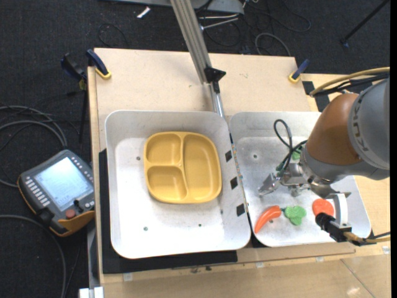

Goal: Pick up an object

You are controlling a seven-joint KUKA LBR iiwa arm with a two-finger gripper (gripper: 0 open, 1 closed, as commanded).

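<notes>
Now the gripper point(271, 187) is hovering with fingers apart above the right bin's point(254, 138) front edge, where the carrot point(268, 217), probably light and stiff, is lying for a middle grasp.

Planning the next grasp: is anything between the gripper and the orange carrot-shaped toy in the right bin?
Nothing visible. The gripper hangs just above the orange toy, with bare bin floor between them; the green toy lies beside it, to its right.

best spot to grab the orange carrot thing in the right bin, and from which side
Probably across the middle of the orange carrot, coming straight down from above. It lies flat on the right bin floor, long and narrow, running diagonally, so fingers should close across its narrow width. The green piece sits close to its upper end, so stay toward the middle or lower end.
</notes>
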